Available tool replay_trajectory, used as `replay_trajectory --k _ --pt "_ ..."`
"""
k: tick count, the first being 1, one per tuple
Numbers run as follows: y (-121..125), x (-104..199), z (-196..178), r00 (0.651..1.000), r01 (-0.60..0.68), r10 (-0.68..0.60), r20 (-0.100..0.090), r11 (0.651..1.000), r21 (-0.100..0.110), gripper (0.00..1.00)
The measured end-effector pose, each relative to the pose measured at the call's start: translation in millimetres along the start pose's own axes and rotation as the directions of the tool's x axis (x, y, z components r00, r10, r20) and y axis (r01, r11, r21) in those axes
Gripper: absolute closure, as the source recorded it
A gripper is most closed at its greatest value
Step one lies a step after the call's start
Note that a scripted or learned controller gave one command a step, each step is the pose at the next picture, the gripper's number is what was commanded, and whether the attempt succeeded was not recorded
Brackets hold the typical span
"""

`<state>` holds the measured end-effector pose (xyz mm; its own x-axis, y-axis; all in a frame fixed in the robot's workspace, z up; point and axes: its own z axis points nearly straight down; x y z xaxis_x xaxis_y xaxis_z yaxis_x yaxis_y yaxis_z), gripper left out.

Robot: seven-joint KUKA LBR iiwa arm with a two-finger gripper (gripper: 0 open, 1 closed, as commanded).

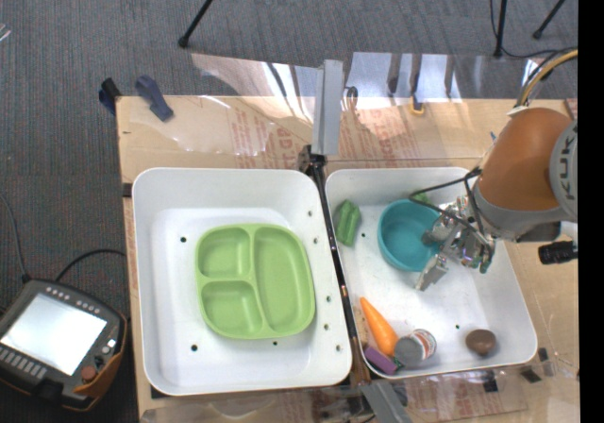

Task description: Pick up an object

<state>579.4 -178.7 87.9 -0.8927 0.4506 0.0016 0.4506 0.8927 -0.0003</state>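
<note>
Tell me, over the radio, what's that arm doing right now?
Tool low in right white bin, at teal round bowl's rim. Nothing seen gripped. Orange carrot, green pepper lie apart.

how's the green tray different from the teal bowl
The green tray lies in the left bin; the teal bowl sits in the right bin, next to the gripper. The green tray is flat, roughly rectangular and split into three compartments; the teal bowl is round, deeper and undivided. The green tray is clearly the wider of the two. Both face open side up and look like plain plastic dishware.
</note>
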Motion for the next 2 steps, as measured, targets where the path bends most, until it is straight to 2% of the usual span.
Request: replay_trajectory --k 1,2 --pt "62.6 45.5 1.1 0.986 -0.169 0.169 -0.002 0.986 -0.001 0.00" --pt "63.0 -21.0 -0.4 0.981 -0.191 0.191 0.003 0.981 -0.002 0.00"
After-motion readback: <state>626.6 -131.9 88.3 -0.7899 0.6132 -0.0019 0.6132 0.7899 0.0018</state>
